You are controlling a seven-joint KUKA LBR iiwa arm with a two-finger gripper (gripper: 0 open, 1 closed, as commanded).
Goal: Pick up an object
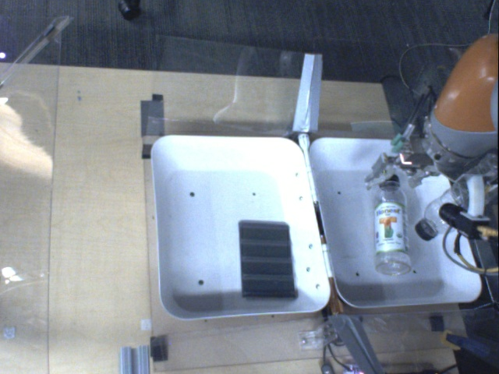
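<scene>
Black ridged block (left bin) — claw over bottle, grip unclear.

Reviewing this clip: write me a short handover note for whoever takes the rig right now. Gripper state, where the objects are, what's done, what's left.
Gripper: over the right bin, at the cap end of the clear bottle; open or shut cannot be told from this view.
Objects: the clear bottle lies on its side on the floor of the right bin, cap toward the far wall. A black ridged block lies flat in the left bin, toward the near wall.
Done: the arm is placed over the right bin by the bottle.
Left: nothing is lifted; both objects rest on the bin floors. A grasp and lift are still to do, probably on the bottle.
</scene>
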